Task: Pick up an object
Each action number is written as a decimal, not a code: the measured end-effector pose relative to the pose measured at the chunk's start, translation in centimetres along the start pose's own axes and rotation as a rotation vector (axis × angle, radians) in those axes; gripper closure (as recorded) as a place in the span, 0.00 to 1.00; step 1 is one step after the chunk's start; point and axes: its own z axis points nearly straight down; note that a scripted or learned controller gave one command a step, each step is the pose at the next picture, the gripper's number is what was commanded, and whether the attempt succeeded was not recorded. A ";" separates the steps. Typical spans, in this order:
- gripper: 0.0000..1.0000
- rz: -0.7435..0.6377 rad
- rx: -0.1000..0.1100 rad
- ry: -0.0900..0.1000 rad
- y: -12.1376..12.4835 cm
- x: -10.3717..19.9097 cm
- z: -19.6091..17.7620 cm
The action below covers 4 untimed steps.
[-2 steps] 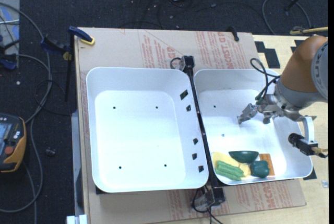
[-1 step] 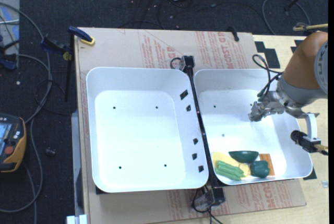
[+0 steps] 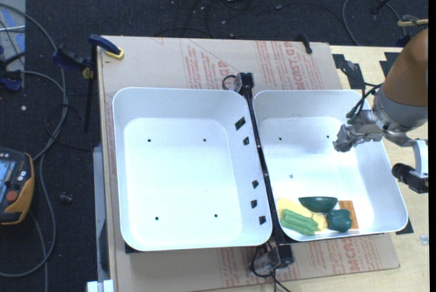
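What I have to pick from is a small heap in the near corner of the right bin (image 3: 381, 168). On top sits a dark green bowl-like piece (image 3: 318, 203), rounded and smooth. Just right of it is a teal lump (image 3: 339, 220), and near-left lies a ribbed, lighter green piece (image 3: 298, 222), long and ridged like a toy vegetable. A pale yellow flat piece (image 3: 289, 206) lies under them, and an orange block (image 3: 349, 206) pokes out behind the teal lump. All of them touch or overlap, crowded against the bin's near wall.

My gripper (image 3: 341, 141) hangs over the far-right part of that same bin, well apart from the heap, with bare white floor between. It is grey metal below the arm's orange band (image 3: 412, 76). I cannot tell from this slant whether it is open or closed; nothing I can see sits in it.

The left bin (image 3: 129, 148) is a shallow, glossy white plastic tray with rounded corners and a few small dark dots on its floor. A black divider strip (image 3: 257, 154) runs between the two bins. Both rest on a tan cardboard sheet (image 3: 177, 59) with red print. A blue-and-yellow clamp (image 3: 105, 47) grips its far-left corner. Cables trail over the dark carpet around it.
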 end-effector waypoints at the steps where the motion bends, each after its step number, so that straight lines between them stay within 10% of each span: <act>1: 1.00 0.000 -0.002 0.000 0.1 0.2 -6.3; 2: 1.00 0.000 -0.002 -0.001 0.0 0.2 -12.6; 4: 1.00 -0.003 0.004 0.002 -1.7 9.8 -10.4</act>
